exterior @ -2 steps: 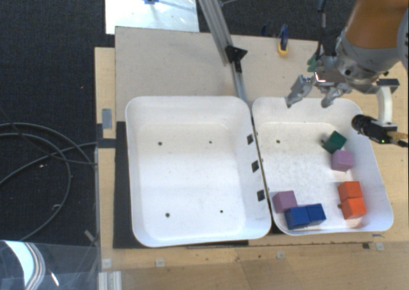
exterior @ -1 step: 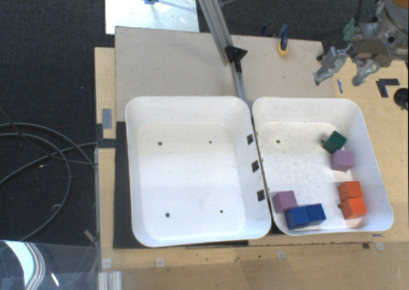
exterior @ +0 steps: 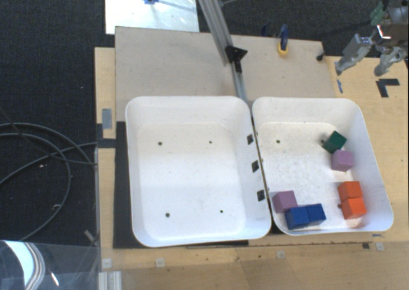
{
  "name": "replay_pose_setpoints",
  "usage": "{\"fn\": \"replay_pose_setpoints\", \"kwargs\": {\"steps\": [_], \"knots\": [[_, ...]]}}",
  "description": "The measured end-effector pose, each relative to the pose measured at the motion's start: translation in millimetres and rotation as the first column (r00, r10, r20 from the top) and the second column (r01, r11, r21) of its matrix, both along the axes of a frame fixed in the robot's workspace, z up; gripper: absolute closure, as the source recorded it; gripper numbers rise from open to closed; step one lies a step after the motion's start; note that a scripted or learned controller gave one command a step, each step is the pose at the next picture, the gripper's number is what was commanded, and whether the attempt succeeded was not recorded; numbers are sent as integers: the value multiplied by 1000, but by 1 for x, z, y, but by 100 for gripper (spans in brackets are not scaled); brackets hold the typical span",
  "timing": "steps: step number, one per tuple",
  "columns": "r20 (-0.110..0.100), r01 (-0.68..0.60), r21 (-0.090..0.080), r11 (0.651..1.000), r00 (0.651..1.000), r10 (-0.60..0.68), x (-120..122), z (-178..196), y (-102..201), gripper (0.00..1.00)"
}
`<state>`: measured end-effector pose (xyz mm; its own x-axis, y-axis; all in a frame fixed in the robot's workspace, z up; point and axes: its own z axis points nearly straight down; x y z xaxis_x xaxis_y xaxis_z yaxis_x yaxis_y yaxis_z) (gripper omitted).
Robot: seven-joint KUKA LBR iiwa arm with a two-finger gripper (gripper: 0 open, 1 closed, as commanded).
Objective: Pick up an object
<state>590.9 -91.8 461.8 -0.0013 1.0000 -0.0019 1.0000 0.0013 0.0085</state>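
While gripper (exterior: 372, 59) hangs over bench past rt bin (exterior: 367, 130), fingers spread, holding nothing — blue block (exterior: 305, 216): oblong, long axis roughly left-right, front of rt bin, touching purple cube (exterior: 284, 201).

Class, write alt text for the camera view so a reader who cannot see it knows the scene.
Two shallow white bins sit side by side; the right bin holds a green block, two purple blocks, a blue block and an orange block. The gripper hangs beyond that bin's far right corner, over the bench, holding nothing visible.
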Motion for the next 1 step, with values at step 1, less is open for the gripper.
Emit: {"fn": "replay_pose_setpoints", "kwargs": {"steps": [1], "knots": [[-13, -5, 3, 1000, 1000, 5, 62, -147, 30, 0]]}}
